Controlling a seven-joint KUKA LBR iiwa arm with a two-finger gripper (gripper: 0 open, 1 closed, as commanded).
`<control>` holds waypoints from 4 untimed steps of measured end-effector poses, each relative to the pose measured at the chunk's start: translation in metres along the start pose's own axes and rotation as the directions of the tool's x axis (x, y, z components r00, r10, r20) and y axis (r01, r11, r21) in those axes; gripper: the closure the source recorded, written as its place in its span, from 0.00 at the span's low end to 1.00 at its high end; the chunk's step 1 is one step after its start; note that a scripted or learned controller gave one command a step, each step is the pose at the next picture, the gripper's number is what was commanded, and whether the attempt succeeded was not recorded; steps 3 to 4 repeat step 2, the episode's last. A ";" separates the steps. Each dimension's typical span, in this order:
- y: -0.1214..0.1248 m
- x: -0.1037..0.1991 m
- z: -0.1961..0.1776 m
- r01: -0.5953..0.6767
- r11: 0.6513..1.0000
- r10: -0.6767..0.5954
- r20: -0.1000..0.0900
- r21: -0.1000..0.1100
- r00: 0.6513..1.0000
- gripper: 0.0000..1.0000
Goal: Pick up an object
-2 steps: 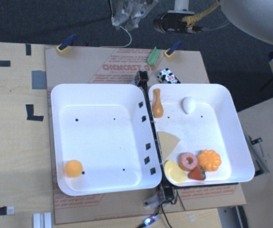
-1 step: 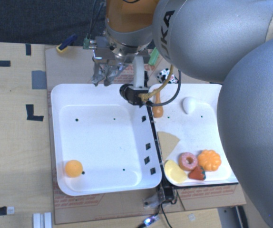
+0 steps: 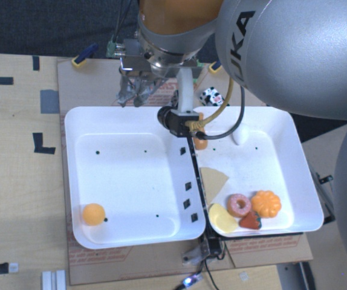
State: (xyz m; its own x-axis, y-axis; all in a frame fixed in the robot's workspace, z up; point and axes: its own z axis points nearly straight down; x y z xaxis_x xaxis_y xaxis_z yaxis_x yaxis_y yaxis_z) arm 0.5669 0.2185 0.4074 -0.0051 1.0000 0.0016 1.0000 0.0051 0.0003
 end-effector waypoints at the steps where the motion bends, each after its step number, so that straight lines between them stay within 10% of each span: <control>1: -0.037 0.004 -0.095 0.000 1.000 0.000 -0.003 -0.009 1.000 1.00; 4: -0.067 0.014 -0.130 -0.001 1.000 0.001 0.000 -0.002 1.000 1.00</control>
